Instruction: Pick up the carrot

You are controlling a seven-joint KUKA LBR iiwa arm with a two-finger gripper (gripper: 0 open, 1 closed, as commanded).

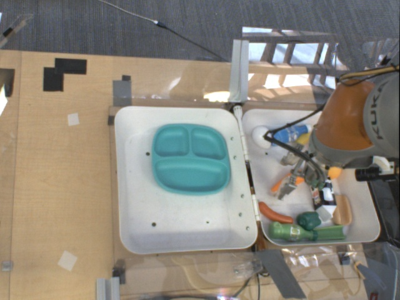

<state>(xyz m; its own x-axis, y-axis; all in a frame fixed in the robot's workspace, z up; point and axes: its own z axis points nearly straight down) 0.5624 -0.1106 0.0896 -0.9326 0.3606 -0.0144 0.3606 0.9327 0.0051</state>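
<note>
Camera view, looking down at a slant on a wooden desk (56, 186) that carries two shallow white bins side by side. The jaws (289, 185) hang low over the middle of the right bin (370, 230), their metal fingers (284, 190) angled down and to the left; an orange sliver shows right at the tips, but it is too small and blurred to tell whether the jaws are closed on it or merely over it, so how wide they stand cannot be told. The arm (350, 124) reaches in from the right, a grey body with a broad orange band above the wrist, covering much of the bin's upper right part, with black cables looping off it. Just below and to the left of the jaws, near the bin's front left corner, lies the carrot (275, 212), an orange-red tapered piece resting on the bin floor at a slight slant, apart from the fingers. Beside it along the front wall lies a green bottle-like item (306, 232), with a dark green rounded piece (307, 219) on top of it. A tan bread-like piece (342, 210) sits to the right. A blue item (292, 133) and a white rounded item (259, 134) lie toward the bin's back left. The left bin (134, 230) holds a teal divided plate (190, 158) with three compartments, lying flat near the centre.
</note>
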